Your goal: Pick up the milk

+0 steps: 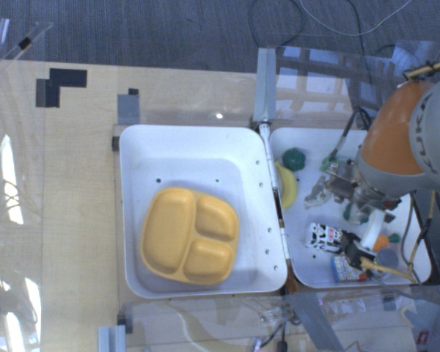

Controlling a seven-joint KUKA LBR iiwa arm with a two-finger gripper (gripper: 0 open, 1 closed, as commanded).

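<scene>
Since the milk [324, 236] lay flat in the right bin [302, 266], I hung the gripper [345, 191] above it; its opening I couldn't tell.

The arm [418, 134] is a bulky, rounded thing, its shell a smooth pale grey with part of some dark lettering showing on the side. A broad orange band [392, 134] wraps it above the wrist, glossy and domed like a ball. Below that sits a darker grey collar, then a cluster of bare metal brackets and small fittings. The hand [336, 185] is silvery metal, thin and angular. Thin dark cables run alongside the wrist.
</scene>
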